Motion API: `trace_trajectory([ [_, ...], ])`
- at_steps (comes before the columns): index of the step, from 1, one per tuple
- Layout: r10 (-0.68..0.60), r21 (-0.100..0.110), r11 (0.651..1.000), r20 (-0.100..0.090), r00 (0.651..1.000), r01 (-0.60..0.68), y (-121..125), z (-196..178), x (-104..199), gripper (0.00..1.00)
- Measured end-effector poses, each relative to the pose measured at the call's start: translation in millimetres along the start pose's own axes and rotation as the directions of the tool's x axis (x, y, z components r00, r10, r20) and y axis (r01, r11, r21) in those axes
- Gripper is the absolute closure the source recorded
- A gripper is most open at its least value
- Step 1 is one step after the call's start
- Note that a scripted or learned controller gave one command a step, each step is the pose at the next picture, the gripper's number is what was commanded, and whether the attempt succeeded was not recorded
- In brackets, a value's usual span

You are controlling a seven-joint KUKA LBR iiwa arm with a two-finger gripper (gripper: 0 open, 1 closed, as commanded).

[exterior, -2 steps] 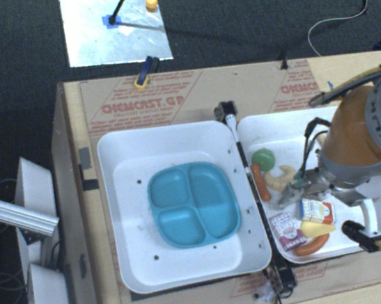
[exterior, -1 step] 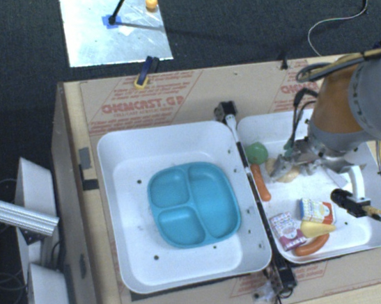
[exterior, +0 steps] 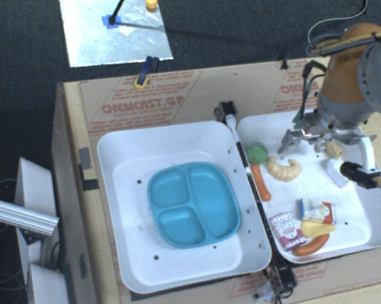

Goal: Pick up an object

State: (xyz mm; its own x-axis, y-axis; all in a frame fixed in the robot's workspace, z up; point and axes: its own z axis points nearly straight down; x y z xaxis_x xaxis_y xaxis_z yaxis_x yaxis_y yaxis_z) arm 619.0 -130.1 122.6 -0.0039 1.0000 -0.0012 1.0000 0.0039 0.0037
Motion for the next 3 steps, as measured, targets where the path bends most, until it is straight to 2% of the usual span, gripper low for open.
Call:
trace_trajectory([
  [1,0.001,-0.015,1.000,0.003,1.000,-0.001,-12.5,30.9,14.9,0.00],
  [2,-0.002,0.001,1.000,-0.001,1.000,0.002,44.7,37.8,41.4,0.00],
  [3,0.002,0.002,1.000,0.000,1.000,-0.002,26.5,38.0,29.8,0.00],
])
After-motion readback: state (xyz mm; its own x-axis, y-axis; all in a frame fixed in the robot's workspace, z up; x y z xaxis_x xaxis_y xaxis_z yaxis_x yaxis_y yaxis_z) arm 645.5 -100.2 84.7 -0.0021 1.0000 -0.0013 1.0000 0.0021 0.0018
